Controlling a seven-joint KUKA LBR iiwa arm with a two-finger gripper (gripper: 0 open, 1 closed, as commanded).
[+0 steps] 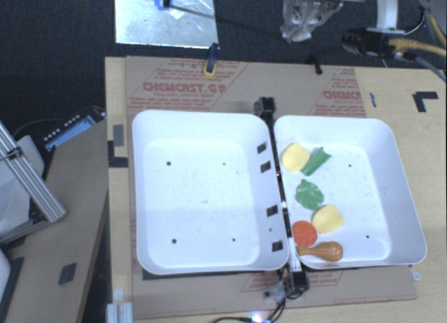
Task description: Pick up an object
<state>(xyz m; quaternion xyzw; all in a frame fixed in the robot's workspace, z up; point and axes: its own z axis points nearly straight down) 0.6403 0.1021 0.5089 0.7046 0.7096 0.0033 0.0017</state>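
The right bin [391, 175] holds several small items along its left side: a yellow piece [294, 156], a green strip [316, 160], a green leafy piece [309, 193], another yellow piece [327, 218], a red round piece [304, 233] and an orange-brown drumstick-shaped piece [322, 250]. My gripper [302, 28] hangs high at the top of the view, beyond the far edge of the bench and well away from the bins. Nothing is seen between its fingers.
The left bin [202, 189] sits beside the right one, joined by a black hinge strip [276, 182]. A shiny metal sheet [165, 7] lies at the top left. A yellow clip [209, 68] sits on the cardboard base. Cables run at the top right.
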